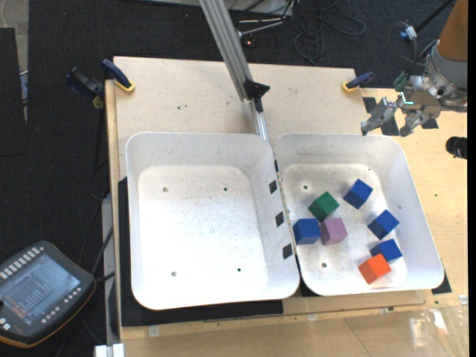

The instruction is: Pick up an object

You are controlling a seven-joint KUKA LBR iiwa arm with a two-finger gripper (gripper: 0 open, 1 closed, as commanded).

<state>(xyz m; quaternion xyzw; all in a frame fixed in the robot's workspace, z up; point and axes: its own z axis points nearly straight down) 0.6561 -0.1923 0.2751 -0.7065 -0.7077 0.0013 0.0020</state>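
Gripper [393, 121] sits at the upper right, above the bench just past the right bin's far rim, over no block. Fingers look spread, nothing between them. Grey wrist above it, orange band at the frame's top right corner.

Largest to smallest:

Bench [193, 95]: pale board, fills most of the view. Blue-and-yellow clamps on the far edge, one at the left corner [117, 76], one near the right [356, 82].

Left bin [141, 155]: white, shallow, speckled floor with a few dark dots.

Right bin [394, 151]: same type, touching the left bin along the centre seam. Black tabs along that seam. All blocks are in here, in the near half.

Metal pole [223, 36]: runs slantwise from the top of frame down to the seam between the bins, black bracket near its lower end.

Pendant [37, 292]: grey with orange trim, off the bench at lower left, on the dark floor.

Cables [320, 28]: loose on the floor past the bench's far edge.

Blocks, six in all:
- blue block [306, 230] by the seam, touching the purple one's left side
- purple block [333, 230] centre, just below the green one
- green block [323, 205] touching the purple block's top edge
- blue block [358, 193] farthest back, apart from the others
- blue block [384, 222] toward the right wall
- blue block [387, 250] below it, touching the orange one
- orange block [375, 268] nearest the front rim, right side

All blocks are resting on the bin floor, well apart from the gripper.
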